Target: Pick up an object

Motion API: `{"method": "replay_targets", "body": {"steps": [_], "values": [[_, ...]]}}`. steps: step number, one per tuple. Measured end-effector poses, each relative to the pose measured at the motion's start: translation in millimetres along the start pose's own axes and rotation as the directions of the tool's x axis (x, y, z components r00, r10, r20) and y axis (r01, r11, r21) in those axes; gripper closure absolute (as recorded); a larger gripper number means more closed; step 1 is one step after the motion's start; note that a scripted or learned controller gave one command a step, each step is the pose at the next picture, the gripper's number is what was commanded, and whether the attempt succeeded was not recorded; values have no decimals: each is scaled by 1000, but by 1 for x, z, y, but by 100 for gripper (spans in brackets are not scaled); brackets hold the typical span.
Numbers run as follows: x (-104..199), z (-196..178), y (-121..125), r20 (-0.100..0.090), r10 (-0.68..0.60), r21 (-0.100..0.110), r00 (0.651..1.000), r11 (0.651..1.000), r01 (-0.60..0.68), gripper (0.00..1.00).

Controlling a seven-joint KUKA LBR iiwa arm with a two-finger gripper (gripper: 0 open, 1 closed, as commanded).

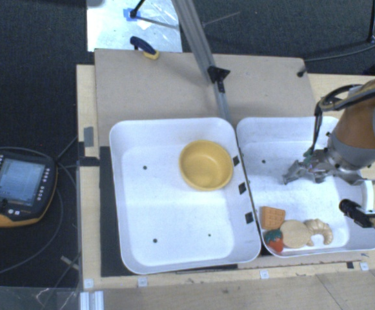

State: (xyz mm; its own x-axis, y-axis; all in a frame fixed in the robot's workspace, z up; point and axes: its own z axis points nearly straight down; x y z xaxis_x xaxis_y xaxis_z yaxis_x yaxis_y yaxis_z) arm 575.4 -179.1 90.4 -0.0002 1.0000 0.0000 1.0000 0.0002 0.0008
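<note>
A yellow bowl (206,165) sits in the left bin (135,225), near its upper right. In the right bin (264,137), at the front, lie a waffle-like orange square (272,216), a red and green piece (275,241), a round beige biscuit (294,234) and a croissant-shaped pastry (320,231). My gripper (298,172) reaches in from the right over the middle of the right bin, low above the floor and apart from the food pieces. Nothing shows between its fingers.
A grey pole (197,37) slants down from the top to the gap between the bins. A teach pendant (14,186) lies on the floor at the left. A black cable and connector (358,213) hang by the right bin's edge.
</note>
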Motion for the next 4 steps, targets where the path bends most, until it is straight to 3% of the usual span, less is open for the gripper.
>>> {"method": "replay_targets", "body": {"steps": [1,3,4], "values": [[0,-11,0,1,0,-1,1000,1000,0,100],[1,-137,3,1,-1,-6,1000,1000,1,100],[0,-179,4,1,-1,-4,1000,1000,1,100]]}}
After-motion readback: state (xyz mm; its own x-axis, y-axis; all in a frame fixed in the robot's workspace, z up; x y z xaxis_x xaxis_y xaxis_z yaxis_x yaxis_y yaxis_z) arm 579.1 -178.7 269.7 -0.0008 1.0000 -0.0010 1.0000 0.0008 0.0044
